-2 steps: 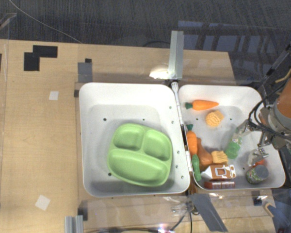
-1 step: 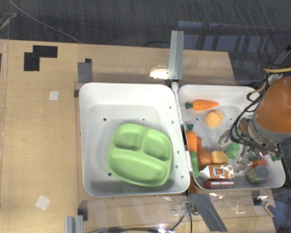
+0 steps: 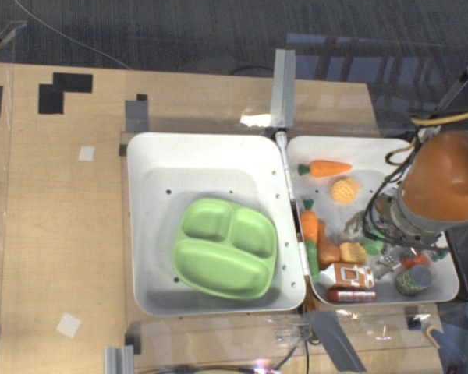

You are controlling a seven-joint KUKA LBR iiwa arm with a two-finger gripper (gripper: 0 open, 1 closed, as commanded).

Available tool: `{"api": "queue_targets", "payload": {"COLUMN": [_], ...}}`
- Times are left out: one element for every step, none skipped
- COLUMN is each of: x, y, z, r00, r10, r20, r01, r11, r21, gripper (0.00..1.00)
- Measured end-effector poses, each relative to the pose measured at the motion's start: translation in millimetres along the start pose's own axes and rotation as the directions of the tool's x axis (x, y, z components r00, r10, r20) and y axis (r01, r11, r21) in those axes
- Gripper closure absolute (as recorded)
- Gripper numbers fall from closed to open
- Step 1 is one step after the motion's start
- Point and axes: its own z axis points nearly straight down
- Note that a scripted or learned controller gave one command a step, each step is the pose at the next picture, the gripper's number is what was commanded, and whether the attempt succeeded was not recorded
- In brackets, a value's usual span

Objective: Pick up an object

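Hovering low over the right bin (image 3: 449, 280), the arm (image 3: 443, 179) has its orange-banded wrist directly above the toy clutter, and the wrist body hides most of the pincer (image 3: 390, 249) beneath it; whether the pincer is apart or together I cannot tell from this slanted view, and nothing can be seen clamped in it. The step in hand looks like the reach or descent toward a pick, not yet a lift. Candidate objects all lie in the right bin: a carrot (image 3: 328, 168) near the far wall, a yellow corn piece (image 3: 344, 190) just beside it, a second orange vegetable (image 3: 310, 228) along the left wall, a small yellow block (image 3: 352, 251), a printed carton (image 3: 352, 274) with a dark red sausage-like piece (image 3: 351, 294) near the front wall, and a grey round item (image 3: 413, 280) in the front right corner. The yellow block and the carton sit closest to where the pincer seems to be, so one of them is the likely target. The left bin (image 3: 148, 209) holds a green divided plate (image 3: 226, 248), well apart from the arm. The next move calls for settling squarely over one item, avoiding its neighbours, closing on it, then rising straight up; crowding here makes a glancing or empty grasp a real risk.
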Motion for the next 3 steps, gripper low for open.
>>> {"api": "queue_targets", "payload": {"x": [-4, -48, -14], "y": [-6, 29, 23], "z": [-14, -124, -41], "r00": [1.000, 0.980, 0.887], "r10": [-0.001, -0.197, -0.462], "r20": [0.016, -0.002, 0.002], "r01": [0.001, 0.197, 0.462], "r11": [1.000, 0.980, 0.887], "r21": [0.016, -0.026, -0.031], "gripper": [1.00, 1.00, 1.00]}}
